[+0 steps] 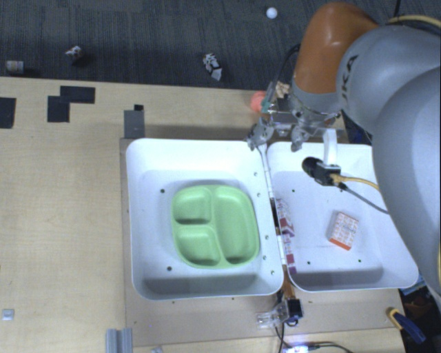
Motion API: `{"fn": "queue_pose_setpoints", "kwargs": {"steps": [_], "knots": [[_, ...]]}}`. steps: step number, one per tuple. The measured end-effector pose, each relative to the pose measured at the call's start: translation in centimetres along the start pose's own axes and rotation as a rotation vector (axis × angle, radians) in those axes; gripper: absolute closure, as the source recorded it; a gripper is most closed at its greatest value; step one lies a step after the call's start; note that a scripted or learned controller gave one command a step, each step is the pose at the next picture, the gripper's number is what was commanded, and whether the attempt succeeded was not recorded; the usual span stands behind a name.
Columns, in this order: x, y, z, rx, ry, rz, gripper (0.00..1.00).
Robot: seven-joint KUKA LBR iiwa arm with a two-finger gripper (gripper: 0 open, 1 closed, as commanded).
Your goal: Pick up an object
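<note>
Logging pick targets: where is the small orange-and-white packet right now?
In the camera view, the orange-and-white packet lies in the right bin, toward its right side, apart from the gripper at the bins' far edge.

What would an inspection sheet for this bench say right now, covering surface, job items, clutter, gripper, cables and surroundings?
Surface: wooden bench bearing the left bin and the right bin, side by side.
Job's things: green divided tray lying flat in the left bin; orange-and-white packet in the right bin; red-and-white wrapper against the right bin's left wall.
Clutter: black tape patches on the bench.
Gripper: the gripper is open, nothing between its fingers, over the far rim where the bins meet.
Cables: small clip with wires at the bench's near edge.
Surroundings: dark floor with small scraps and a white ball.
</note>
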State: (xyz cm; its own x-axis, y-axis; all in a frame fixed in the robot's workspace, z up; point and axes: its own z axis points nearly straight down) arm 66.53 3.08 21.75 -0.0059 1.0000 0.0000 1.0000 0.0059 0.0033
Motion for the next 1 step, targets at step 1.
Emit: {"fn": "queue_pose_setpoints", "kwargs": {"steps": [1], "knots": [[0.00, 0.00, 0.00, 0.000, 0.000, 0.000, 0.00]]}}
